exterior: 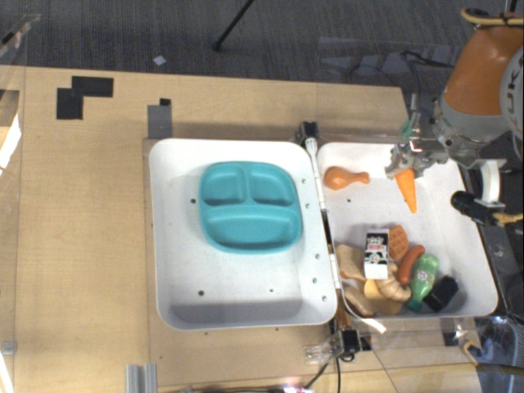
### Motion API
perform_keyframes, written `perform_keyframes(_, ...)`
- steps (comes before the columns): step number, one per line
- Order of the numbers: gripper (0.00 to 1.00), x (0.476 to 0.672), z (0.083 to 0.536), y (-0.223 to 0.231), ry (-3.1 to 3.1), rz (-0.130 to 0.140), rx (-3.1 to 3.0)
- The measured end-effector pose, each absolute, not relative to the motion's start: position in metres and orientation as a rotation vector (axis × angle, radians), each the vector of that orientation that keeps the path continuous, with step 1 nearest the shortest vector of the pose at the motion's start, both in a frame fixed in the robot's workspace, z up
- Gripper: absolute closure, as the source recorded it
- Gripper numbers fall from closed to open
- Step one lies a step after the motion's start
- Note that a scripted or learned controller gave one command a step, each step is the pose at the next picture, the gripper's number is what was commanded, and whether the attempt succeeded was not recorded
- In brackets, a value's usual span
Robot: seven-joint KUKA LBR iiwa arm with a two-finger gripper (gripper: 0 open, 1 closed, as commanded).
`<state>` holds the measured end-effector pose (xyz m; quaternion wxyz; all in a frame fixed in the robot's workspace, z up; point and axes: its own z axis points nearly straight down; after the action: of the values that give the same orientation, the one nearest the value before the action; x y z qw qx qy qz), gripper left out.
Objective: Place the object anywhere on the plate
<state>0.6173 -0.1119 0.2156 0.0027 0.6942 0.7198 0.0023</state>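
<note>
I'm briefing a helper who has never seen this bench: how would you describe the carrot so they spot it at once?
Look in the right-hand white bin, the one cluttered with toy food, not the one with the teal plate. Near its far edge, just under the end effector, hangs the carrot: a bright orange cone, point toward you. The paler drumstick to its left is rounded, not pointed.

no text legible anywhere. small black-and-white carton [377, 253] in the right bin [458, 158], standing among the toy foods, carries printed markings on its face, too small and blurred to read. green bottle [422, 277] just right of it bears a pale label, also unreadable.
</note>
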Motion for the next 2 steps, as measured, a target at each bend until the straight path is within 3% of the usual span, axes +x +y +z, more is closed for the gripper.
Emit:
perform_keyframes(1, 1.00, 0.649, 0.211, -0.053, 2.091, 0.008, 2.342)
perform_keyframes(2, 1.00, 0.670, 0.213, 0.036, 2.058, 0.009, 2.374)
